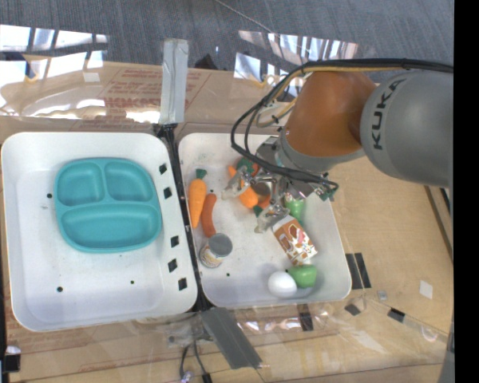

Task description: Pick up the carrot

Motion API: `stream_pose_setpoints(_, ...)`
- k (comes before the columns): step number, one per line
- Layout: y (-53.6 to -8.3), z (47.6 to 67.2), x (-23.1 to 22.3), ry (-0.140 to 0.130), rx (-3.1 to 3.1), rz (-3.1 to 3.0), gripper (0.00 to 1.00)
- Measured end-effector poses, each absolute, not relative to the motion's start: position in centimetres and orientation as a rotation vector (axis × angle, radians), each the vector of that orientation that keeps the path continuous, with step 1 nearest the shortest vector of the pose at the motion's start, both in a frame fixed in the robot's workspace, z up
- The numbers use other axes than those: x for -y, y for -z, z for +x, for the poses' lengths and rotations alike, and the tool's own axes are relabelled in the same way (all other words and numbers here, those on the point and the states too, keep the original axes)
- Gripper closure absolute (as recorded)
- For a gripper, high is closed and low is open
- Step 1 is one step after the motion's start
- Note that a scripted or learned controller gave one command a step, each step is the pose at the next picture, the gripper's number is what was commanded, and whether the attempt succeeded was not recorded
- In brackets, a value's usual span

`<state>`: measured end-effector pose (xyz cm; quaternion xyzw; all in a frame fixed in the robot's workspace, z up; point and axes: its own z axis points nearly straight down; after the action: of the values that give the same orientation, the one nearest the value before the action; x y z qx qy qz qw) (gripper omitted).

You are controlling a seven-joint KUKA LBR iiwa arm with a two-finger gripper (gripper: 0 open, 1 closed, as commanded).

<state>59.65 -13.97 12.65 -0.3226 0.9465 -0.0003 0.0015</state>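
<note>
**Carrot waits at the bin's left wall while the arm hangs over the clutter**

Carrot lies in the right-hand bin, well to the left of the jaws and hard by the divider between the two bins. It points roughly lengthwise along that wall, green top away from the camera, and a red sausage-shaped toy lies just beside it on the side nearer the jaws. A small tin sits close below both.

The jaws hang low over the middle of the bin, among an orange piece, a green item and a printed packet. Whether they stand open or closed I cannot tell; wrist hardware and cables hide the tips, and nothing can be made out between them.

My reading is that the approach to the carrot is not yet made. To do it well, the arm should lift clear of the clutter first, travel left, and come down over the carrot's thick middle with the jaws set across its narrow width. The tight spot is the gap: one side meets the bin wall, the other the red toy, so a slight offset risks pinching the wrong thing or nudging the carrot away. The teal tray in the far bin plays no part.
</note>
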Motion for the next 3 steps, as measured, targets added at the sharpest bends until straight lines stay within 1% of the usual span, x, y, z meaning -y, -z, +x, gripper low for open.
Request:
stream_pose_setpoints(1,-9.4,60.5,13.7,0.002,-2.883,-1.241,0.0)
stream_pose_setpoints(2,-10.5,60.6,13.5,0.003,-2.878,-1.245,1.0)
stream_pose_setpoints(3,-19.7,61.5,8.5,0.007,-2.793,-1.419,1.0)
